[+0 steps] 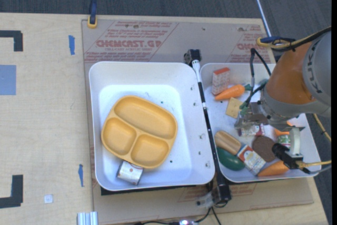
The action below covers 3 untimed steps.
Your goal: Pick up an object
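Observation:
The right bin (311,151) holds several toy foods. A red and white carton (221,77), an orange carrot (230,93) and a pale cheese cube (233,107) lie at its far left. Nearer the front are a tan bread roll (227,141), a green piece (230,159), a brown disc (263,147) and a second carrot (274,168). My gripper (251,121) hangs low over the bin's middle, just right of the cheese cube and above the bread roll. The wrist hides whatever sits directly under it.
The left bin (100,76) holds a yellow divided plate (139,130) and a small silvery box (129,172) by its front wall. A black rail (202,108) runs between the bins. Cables (310,165) trail along the right bin's front right corner.

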Available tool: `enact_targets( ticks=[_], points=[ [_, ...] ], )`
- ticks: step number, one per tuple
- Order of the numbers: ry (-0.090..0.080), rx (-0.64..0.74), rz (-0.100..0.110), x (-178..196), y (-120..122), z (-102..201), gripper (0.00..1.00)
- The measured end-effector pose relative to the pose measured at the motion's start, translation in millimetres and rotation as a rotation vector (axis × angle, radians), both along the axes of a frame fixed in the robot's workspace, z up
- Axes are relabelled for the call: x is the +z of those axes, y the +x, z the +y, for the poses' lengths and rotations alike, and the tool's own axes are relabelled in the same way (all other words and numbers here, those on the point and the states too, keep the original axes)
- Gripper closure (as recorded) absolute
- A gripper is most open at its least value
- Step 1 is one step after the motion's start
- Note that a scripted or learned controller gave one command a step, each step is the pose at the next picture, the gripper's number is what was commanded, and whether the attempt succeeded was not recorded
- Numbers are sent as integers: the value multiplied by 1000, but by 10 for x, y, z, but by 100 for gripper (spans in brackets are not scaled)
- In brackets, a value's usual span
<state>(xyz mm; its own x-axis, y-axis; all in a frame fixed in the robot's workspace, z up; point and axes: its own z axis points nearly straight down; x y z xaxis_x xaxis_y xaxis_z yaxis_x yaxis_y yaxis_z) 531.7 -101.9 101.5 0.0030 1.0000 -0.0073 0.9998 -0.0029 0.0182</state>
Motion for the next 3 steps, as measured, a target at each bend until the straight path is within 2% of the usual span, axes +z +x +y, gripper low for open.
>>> enact_targets(
  ticks=[1, 2, 3],
  points=[
    [0, 1, 1, -5, -3, 3, 0],
    [-2, 0, -2, 98, 5, -3, 100],
    [-2, 1, -2, 97, 4, -2, 0]
  ],
)
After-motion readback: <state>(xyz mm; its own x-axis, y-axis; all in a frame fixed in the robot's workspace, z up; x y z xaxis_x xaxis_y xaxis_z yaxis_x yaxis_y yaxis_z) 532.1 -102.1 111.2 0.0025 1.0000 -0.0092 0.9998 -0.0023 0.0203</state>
